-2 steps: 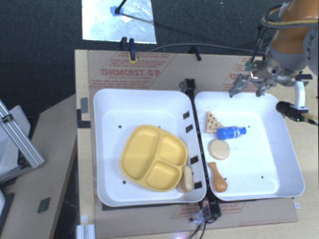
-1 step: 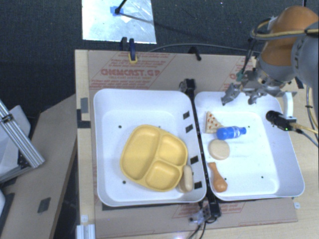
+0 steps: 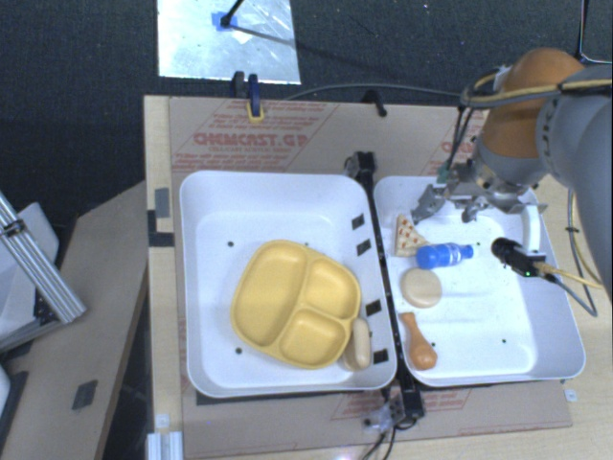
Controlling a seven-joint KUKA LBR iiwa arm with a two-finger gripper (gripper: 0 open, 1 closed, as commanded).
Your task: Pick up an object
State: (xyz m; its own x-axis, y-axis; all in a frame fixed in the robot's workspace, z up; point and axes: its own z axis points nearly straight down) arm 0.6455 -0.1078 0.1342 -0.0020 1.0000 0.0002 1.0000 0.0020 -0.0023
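We find the claw [image 3: 448, 202] spread apart, clamping nothing, at upper right above the bottle [image 3: 442, 255].

Yellow tray [image 3: 287, 300], blue bottle [image 3: 442, 255]

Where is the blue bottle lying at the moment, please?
The blue bottle lies on its side in the right bin, near its left wall, between the pizza slice and the round beige piece.

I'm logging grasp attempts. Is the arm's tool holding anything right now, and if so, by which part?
Nothing is held. The tool hangs over the right bin, above the pizza slice and blue bottle.
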